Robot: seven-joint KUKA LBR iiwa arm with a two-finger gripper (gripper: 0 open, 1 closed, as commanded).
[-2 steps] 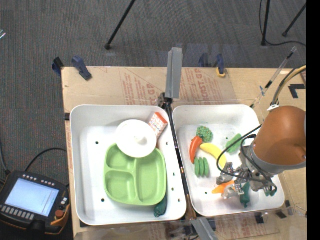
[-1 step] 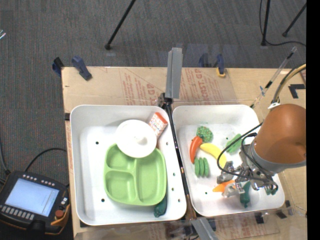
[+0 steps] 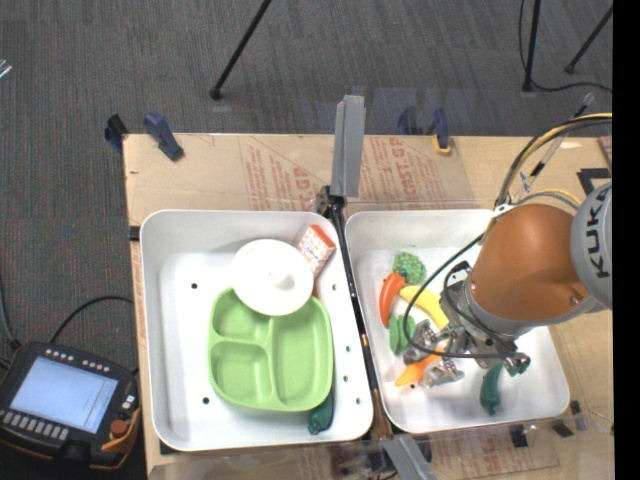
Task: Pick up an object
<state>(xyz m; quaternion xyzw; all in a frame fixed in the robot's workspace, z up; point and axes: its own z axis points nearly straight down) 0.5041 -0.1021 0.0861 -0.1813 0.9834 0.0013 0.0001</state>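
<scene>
— Well, claw's position?
— My claw (image 3: 437,360) sits in the right bin (image 3: 372,230), just below the banana (image 3: 428,306).
— Grip?
— Cannot tell. Orange carrot (image 3: 409,374) touching its left; dark green piece (image 3: 490,388) lower right.

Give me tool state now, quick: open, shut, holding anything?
Tool: cannot be told. It is low in the right bin, amid the toy food, by the orange carrot.
</scene>
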